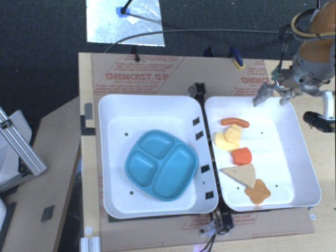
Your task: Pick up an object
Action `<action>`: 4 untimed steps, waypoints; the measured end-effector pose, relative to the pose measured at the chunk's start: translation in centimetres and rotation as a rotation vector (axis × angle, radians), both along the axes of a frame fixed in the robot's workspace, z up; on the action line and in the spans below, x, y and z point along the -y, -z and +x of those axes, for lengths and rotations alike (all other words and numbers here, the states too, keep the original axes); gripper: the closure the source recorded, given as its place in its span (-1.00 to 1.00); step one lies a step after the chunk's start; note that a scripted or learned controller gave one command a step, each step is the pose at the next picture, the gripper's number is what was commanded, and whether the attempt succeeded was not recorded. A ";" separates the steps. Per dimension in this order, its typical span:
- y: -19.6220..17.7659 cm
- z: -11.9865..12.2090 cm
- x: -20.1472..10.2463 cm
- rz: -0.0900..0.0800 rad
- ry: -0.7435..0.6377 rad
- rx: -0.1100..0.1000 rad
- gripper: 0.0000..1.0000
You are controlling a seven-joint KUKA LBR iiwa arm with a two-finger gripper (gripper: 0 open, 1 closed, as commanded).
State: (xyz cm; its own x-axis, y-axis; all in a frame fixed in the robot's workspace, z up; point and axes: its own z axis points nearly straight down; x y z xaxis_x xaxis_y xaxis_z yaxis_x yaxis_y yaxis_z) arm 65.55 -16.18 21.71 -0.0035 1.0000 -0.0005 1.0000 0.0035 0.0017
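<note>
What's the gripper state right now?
Gripper: open, holding nothing, above the back edge of the right bin.

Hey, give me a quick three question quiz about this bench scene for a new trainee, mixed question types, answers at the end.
1. True or false: the blue three-compartment plastic plate lies in the left white bin.
2. Multiple choice: which item lies nearest the right white bin's far wall? A) red sausage-shaped toy B) orange-red block C) brown cookie-shaped piece
3. Fill in: the two-finger gripper is positioned over the right bin's far ____ corner.

Key: 1 true. 2 A. 3 right; its fingers are spread with nothing between them.
</note>
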 end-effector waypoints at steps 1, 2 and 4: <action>4.9 0.9 -0.5 0.000 -0.004 -0.002 -1.00; 9.4 0.6 0.2 0.000 0.001 -0.003 -1.00; 10.3 1.2 0.2 -0.003 -0.003 0.017 1.00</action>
State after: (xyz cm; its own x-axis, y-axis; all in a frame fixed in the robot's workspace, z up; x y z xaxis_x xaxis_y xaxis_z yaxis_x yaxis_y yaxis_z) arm 66.77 -16.41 11.45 -0.0069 1.0000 -0.0039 0.9998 0.0070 0.0186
